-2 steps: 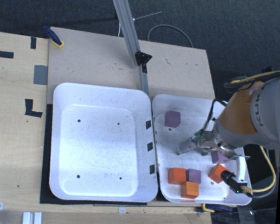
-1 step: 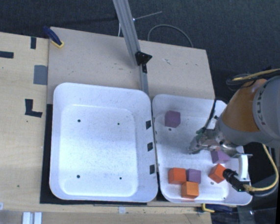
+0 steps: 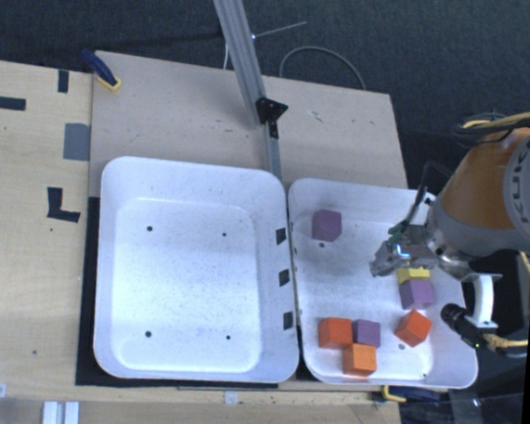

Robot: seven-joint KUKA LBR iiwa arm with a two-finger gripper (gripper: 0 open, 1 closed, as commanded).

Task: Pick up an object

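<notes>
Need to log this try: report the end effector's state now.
End effector: low in the right bin, beside a yellow block and a purple block; state cannot be told.

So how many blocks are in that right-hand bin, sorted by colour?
Purple blocks: 3
Orange blocks: 3
Yellow blocks: 1, partly hidden under the gripper
Total: 7

Wooden bench (image 3: 210, 108) bears two white bins: left (image 3: 113, 238), right (image 3: 359, 202).
</notes>
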